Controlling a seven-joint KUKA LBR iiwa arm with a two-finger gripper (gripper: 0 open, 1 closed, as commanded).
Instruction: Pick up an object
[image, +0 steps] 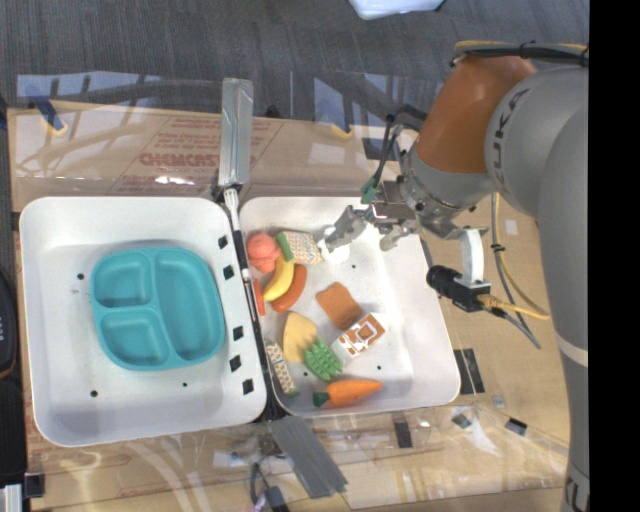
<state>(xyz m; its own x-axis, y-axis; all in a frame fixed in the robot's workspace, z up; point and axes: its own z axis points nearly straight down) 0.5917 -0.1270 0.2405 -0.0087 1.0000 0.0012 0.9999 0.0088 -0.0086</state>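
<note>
- Two shallow white bins sit side by side on the table (120, 140); the left bin (50, 330) holds a teal divided plate (156, 306) with three compartments, lying flat.
- The right bin (425, 330) carries a scatter of toy food, mostly toward its left and middle.
- Items seen: a pinkish-orange round fruit (263, 250) near the upper left corner, a yellow banana (279, 280) lying against an orange-red piece (292, 288), a brown bread-like block (339, 304), a white-and-orange boxy piece (361, 336), a pale yellow wedge (298, 335), a small green spiky piece (322, 359), and an orange carrot (350, 392) with a green top near the bin's front wall.
- The gripper (352, 232) hangs over the upper part of the right bin, just right of the round fruit and above the bread-like block.
- Jaws: spread apart, nothing between them.
- The grey arm with its orange band (470, 110) enters from the right.
</note>
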